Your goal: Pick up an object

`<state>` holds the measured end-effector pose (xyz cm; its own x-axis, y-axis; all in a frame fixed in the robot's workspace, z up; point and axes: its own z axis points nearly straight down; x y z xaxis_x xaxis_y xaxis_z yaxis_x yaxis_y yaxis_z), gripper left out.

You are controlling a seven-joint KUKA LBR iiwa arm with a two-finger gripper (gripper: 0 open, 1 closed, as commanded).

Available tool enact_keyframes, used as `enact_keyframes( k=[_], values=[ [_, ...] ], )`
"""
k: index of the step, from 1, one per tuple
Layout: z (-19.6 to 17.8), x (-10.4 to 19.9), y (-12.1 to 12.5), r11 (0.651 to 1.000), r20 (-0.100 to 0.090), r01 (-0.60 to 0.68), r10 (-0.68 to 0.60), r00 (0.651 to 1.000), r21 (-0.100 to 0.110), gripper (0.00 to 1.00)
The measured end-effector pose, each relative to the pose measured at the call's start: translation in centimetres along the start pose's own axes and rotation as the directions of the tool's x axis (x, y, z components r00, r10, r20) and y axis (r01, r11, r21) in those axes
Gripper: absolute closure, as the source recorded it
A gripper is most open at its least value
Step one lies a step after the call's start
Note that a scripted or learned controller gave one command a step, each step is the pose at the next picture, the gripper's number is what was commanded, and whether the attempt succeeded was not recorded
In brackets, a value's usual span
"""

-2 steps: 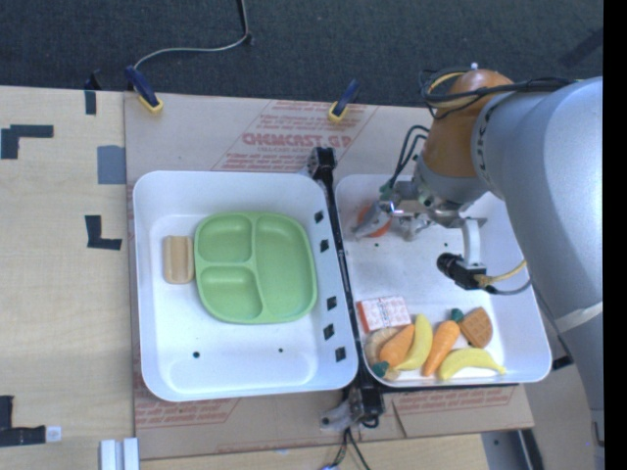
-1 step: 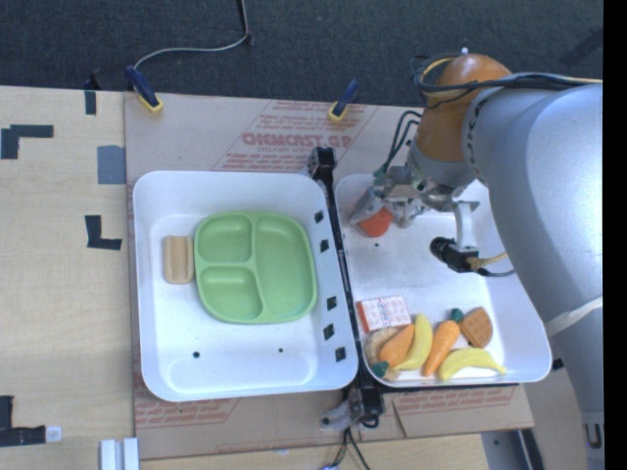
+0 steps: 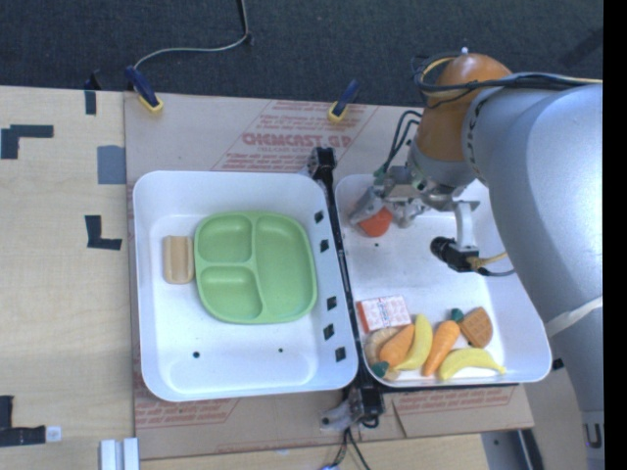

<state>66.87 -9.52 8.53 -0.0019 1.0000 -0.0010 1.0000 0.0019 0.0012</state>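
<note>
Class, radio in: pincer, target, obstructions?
Pincer low in right bin, at orange-red item. Grasp unconfirmed. Toy food pile sits apart, near front.

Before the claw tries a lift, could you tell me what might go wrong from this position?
1. The claw sits over a small red item close to the divider between the bins; it might clip that wall or get a poor grip there.
2. Whether the item lies between the fingers cannot be seen, so the lift could come up empty.
3. The carrot, bananas and packet are heaped in the near corner; a later pick there may drag neighbours.
</note>
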Motion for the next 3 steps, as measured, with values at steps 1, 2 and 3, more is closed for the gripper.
enact_keyframes(
  k=[1,2,3],
  values=[
    [0.0,0.08,-0.01,1.0,0.001,-0.001,0.001,1.0,0.0,0.0],
    [0.0,-0.04,0.0,1.0,0.001,0.0,0.0,1.0,0.0,0.0],
    [-0.99,-0.03,0.02,1.0,0.002,0.001,-0.001,1.0,0.0,1.0]
  ],
)
